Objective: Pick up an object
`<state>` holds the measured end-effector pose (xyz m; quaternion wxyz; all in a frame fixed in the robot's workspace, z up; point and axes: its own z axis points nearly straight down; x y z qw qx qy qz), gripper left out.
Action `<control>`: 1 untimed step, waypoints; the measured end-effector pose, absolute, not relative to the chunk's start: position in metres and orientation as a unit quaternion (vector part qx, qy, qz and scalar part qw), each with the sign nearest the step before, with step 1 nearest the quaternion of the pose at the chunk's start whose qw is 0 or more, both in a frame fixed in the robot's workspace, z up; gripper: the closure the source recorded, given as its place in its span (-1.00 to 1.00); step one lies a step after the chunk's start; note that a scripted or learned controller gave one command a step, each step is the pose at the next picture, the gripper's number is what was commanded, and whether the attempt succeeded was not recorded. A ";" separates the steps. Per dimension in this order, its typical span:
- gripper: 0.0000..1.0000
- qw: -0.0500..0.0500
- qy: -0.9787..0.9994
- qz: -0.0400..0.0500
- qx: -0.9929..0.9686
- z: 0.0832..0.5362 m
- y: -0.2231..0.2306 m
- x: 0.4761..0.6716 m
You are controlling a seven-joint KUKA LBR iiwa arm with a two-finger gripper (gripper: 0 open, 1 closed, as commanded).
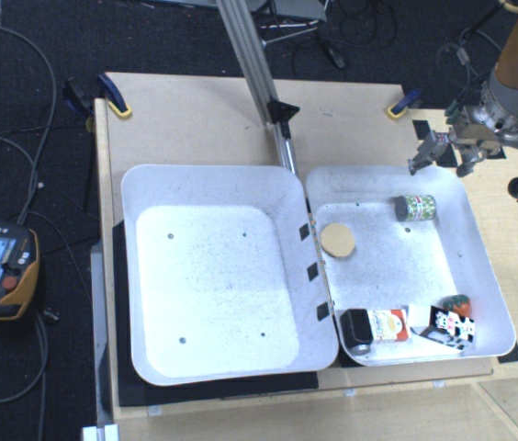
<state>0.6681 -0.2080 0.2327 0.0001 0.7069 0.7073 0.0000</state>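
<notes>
Objects for picking lie in the right bin (479,246): a small green can (415,208) on its side near the far wall, a tan round disc (338,241) beside the divider, and a black-and-orange box (376,326) with a black-and-white toy (452,322) along the near wall. My gripper (447,152) hangs above the bin's far right corner, holding nothing; how far open, I cannot tell.

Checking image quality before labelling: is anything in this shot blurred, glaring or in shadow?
Camera view: even light, the white bins bright but not blown out; the gripper at the right bin's far corner looks slightly soft; the can and round disc are sharp, casting only faint shadows.
</notes>
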 end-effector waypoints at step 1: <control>1.00 0.001 0.707 0.000 0.707 0.243 -0.208 0.668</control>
